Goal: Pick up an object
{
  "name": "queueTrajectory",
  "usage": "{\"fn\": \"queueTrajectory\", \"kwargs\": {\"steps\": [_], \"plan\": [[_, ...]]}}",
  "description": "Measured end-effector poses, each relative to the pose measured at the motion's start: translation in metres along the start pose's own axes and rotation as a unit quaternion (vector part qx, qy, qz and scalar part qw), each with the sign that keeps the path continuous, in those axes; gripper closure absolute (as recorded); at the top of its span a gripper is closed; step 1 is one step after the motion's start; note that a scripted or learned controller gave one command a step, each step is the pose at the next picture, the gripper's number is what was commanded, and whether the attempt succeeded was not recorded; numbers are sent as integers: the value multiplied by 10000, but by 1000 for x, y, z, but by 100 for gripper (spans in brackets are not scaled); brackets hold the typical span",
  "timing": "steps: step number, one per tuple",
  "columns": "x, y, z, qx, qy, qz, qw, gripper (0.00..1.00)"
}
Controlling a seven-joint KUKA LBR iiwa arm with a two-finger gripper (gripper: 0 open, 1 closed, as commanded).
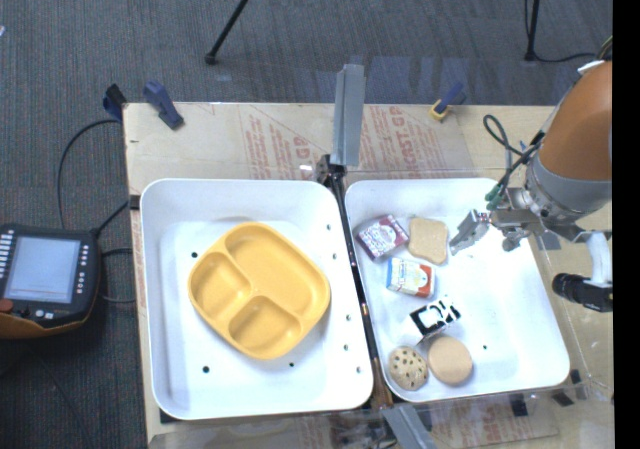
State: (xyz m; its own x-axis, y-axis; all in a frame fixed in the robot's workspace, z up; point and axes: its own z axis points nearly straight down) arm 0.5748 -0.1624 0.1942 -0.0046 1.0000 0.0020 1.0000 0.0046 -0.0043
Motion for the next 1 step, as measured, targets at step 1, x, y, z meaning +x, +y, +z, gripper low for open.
{"fn": "queueTrajectory", "kwargs": {"steps": [1], "plan": [[42, -40, 109, 7, 2, -1182, 9930, 0]]}}
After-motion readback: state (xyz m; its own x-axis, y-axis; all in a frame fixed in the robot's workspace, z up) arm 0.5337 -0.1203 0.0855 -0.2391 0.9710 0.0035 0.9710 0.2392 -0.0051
